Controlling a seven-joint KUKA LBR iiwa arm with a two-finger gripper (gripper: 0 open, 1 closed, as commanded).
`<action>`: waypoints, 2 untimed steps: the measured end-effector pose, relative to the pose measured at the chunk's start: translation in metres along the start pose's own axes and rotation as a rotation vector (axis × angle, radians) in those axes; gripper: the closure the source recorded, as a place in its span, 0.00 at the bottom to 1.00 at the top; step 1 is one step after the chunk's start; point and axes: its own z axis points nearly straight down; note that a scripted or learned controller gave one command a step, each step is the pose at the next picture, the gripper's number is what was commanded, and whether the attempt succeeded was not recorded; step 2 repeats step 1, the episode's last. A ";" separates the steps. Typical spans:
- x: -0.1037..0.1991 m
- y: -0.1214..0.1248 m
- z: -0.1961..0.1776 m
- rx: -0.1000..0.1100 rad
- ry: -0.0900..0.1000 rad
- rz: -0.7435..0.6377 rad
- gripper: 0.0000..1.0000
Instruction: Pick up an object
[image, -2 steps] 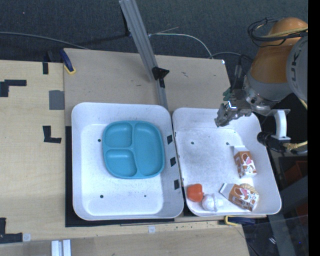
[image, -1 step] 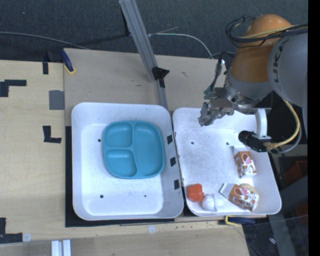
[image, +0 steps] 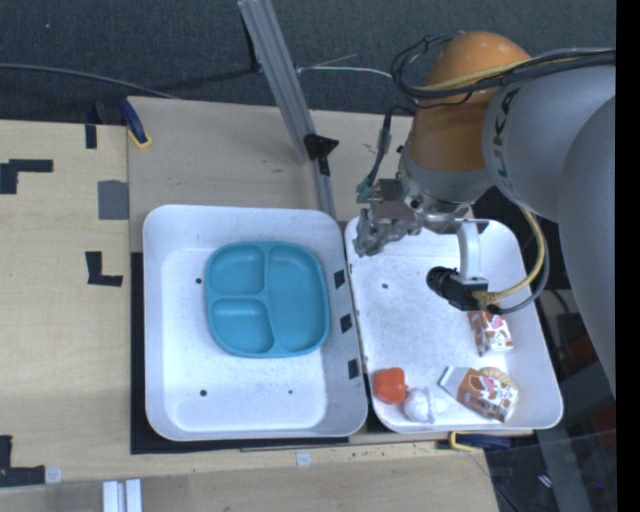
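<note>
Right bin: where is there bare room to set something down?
The right bin is bare through its middle, between the gripper above and the orange object below. Crowded: its lower right, with two snack packets.

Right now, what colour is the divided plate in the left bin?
Light blue; the divided plate shows clearly in the camera view.

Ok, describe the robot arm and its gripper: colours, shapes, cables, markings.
The arm is a thick, rounded grey body with a glossy orange band above the wrist and dark lettering partly visible on the grey shell. Thin black cables loop over the orange section, and a yellow cable curves down beside it. The gripper is a small cluster of grey metal parts; a black cylindrical piece juts out nearby.
</note>
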 end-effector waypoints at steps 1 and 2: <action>0.046 -0.004 0.014 0.001 -0.001 0.002 1.00; 0.046 -0.004 0.014 0.001 -0.001 0.002 1.00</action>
